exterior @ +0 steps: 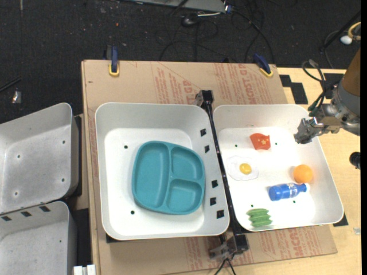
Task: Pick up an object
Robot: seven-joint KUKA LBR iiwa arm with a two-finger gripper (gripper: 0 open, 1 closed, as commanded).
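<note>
Gripper (304,132): above right bin's far-right rim, grip state cannot tell.
Risk: orange ball (303,173) rolling away if nudged.

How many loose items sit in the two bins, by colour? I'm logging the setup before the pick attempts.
Teal divided plastic plate, left bin: 1
Red toy piece: 1
White fried-egg toy with yellow yolk: 1
Orange ball: 1
Blue plastic bottle: 1
Green ridged toy vegetable: 1
Total: 6
</note>
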